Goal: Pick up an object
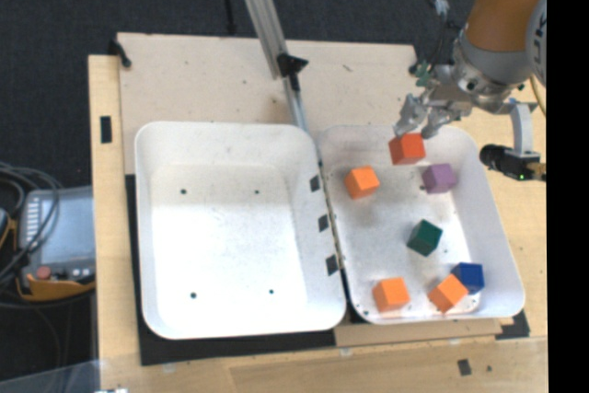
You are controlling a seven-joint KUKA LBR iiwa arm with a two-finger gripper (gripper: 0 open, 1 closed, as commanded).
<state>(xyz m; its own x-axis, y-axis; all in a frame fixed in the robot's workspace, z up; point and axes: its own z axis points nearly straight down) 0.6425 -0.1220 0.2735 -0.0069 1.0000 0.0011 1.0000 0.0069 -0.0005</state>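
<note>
The gripper (pixel 416 126) hangs over the far end of the right bin (pixel 497 225), at about twelve o'clock of that bin, with a red-orange cube (pixel 407 148) directly under its fingertips. The fingers reach down to the cube's top edge and seem to straddle it, but the slant of the view does not let me say whether they are closed on it or merely poised above, so I cannot tell how wide they stand or whether the cube is truly held.

By my reading the task is at the grasp itself: the arm has a target under it, and what is left is to close firmly, if that is not yet done, and lift the cube clear of the bin floor. I cannot tell whether the cube sits on the bin floor or is already raised off it.

The cube is small, matte, a deeper red-orange than its neighbours, and sits slightly turned, one corner toward the camera.

Outward from it: at four o'clock, near by, a purple cube (pixel 438 178); at eight o'clock, an orange cube (pixel 362 181). Farther off toward six o'clock lies a dark green cube (pixel 425 237), and along the near wall a second orange cube (pixel 391 294), a third orange cube (pixel 448 293) and a blue cube (pixel 469 276) touching it. At nine o'clock, the left bin (pixel 152 198).
</note>
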